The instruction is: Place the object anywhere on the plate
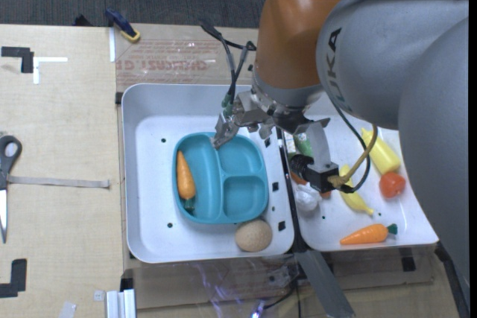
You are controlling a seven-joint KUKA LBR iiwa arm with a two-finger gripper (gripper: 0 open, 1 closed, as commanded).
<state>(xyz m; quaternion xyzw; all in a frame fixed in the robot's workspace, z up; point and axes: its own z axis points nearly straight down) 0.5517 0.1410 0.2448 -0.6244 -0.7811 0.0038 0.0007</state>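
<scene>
Start at the near edge of the left white bin (pixel 141 234). A round tan ball, maybe a potato (pixel 254 236), sits there, just touching the near rim of the blue plastic plate with three sections (pixel 246 194). It is not on the plate.

Next look at the plate's long left section. An orange toy carrot (pixel 185 175) lies in it, all the way inside. So one thing is already on the plate.

Now look further back. The gripper (pixel 223 132) hangs over the far edge of the plate, tips pointing down. You cannot tell from here whether it is open or closed, and you can see nothing held in it.

It looks like the placing step is about done. To finish well, lift straight up so you do not bump the carrot or tip the plate.

In the right white bin (pixel 417 234) lie another orange carrot (pixel 365 234), a red tomato (pixel 392 184) and yellow toy food (pixel 381 153). Stay clear of them.
</scene>
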